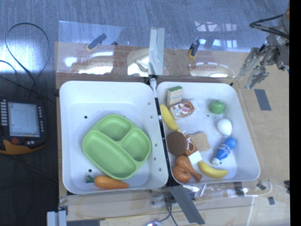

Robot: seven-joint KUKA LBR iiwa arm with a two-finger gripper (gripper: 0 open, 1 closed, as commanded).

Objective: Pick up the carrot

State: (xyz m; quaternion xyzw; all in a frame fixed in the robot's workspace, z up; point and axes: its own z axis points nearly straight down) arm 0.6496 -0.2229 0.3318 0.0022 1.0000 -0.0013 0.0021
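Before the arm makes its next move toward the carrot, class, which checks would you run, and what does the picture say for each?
1. Carrot located: ok, in the left bin, at its near edge.
2. Carrot free of clutter: not ok, it lies against the green plate.
3. Gripper over the carrot: not ok, it is beyond the right bin's far corner.
4. Gripper free of load: ok, nothing between its fingers.
5. Look-alikes elsewhere: ok, both bananas lie in the right bin.
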